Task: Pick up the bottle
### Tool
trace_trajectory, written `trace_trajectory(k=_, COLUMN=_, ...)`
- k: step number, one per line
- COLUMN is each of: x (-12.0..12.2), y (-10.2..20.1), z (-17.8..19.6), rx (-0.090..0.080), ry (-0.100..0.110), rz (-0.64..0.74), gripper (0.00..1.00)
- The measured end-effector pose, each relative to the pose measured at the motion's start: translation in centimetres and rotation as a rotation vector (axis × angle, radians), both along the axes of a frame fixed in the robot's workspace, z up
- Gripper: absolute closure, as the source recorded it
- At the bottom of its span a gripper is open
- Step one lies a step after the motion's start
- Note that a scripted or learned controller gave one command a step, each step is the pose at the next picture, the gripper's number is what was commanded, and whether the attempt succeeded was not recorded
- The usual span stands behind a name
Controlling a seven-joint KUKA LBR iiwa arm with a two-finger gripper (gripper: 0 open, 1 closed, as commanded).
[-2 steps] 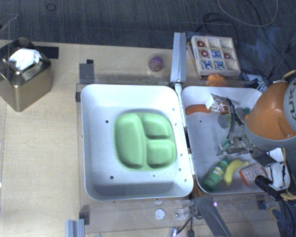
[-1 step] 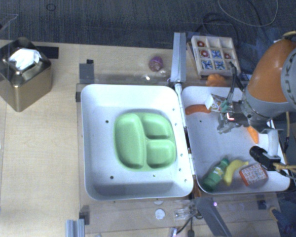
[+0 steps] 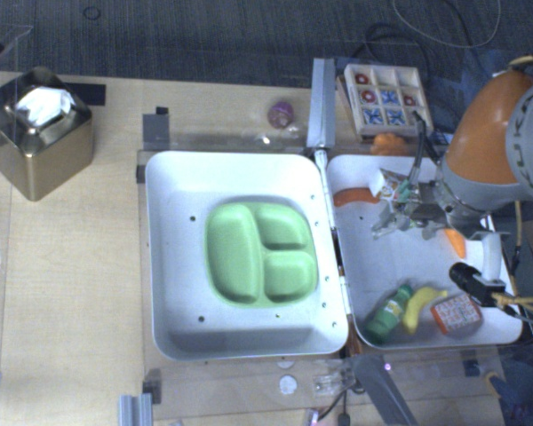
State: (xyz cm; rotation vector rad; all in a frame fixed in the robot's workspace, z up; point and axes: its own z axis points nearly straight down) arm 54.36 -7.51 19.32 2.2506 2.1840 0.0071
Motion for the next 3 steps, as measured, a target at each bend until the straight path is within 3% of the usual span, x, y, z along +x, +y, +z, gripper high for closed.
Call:
trace_trajectory(k=1, x=-5.5, y=-3.9, z=-9.8, rx=0.001, ry=0.001, rz=-0.019, gripper=0.00)
trace_trajectory(k=2, x=-5.2, y=-3.8, z=-8.7, rx=0.001, ry=-0.005, rz=-0.016, gripper=1.00)
trace_trajectory(k=3, x=2.9, y=-0.3, z=4.3, rx=-0.001, ry=-0.001, rz=0.097, gripper=1.00)
